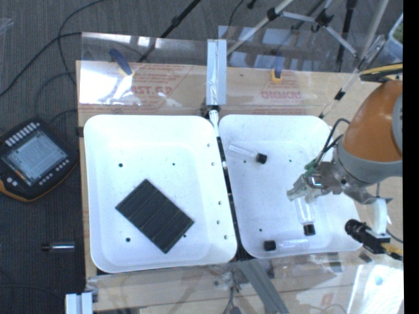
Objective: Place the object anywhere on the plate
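Two white bins side by side, rims touching along the middle seam. Left bin (98, 175) has a dark ribbed plate (154, 215) lying flat, set diagonally, low-centre, with bare white floor all around it, widest toward the top. Right bin (275, 126) holds clear tubes with black caps: one tube (247, 153) near the upper left, one capped tube (284, 244) along the bottom wall; middle of this bin's floor is free. Arm comes in from the right, orange band (373, 126) above grey wrist, reaching over the right side of the right bin. Gripper (306, 195) points down and left; a third clear tube (304, 216) sits right below its tip, black cap down. Can't tell whether the jaw is open or clamped on that tube. Plywood bench (163, 77) under plastic sheet, dark carpet around, teach pendant (33, 159) on floor at left, tripod legs at top.
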You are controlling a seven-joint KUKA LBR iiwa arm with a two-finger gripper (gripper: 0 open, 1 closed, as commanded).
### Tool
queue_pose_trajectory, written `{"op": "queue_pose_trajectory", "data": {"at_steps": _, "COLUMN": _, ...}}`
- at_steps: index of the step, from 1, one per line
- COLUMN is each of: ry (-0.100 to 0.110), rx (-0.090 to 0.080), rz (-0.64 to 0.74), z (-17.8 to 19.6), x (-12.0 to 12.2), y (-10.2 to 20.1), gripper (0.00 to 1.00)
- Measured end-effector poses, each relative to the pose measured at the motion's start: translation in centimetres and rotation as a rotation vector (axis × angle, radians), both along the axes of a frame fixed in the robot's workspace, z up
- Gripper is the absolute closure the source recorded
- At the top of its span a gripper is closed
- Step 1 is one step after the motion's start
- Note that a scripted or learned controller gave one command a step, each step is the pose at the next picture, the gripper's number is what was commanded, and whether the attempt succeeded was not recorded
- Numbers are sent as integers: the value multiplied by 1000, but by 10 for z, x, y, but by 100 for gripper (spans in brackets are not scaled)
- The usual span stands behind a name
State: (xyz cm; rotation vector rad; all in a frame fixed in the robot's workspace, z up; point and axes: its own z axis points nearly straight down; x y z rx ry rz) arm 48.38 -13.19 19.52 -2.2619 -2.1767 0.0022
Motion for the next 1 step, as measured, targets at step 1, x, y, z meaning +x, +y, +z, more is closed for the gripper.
{"op": "queue_pose_trajectory", "data": {"at_steps": 1, "ry": 1, "rx": 0, "rz": 98, "z": -13, "x": 64, "y": 83, "gripper": 100}}
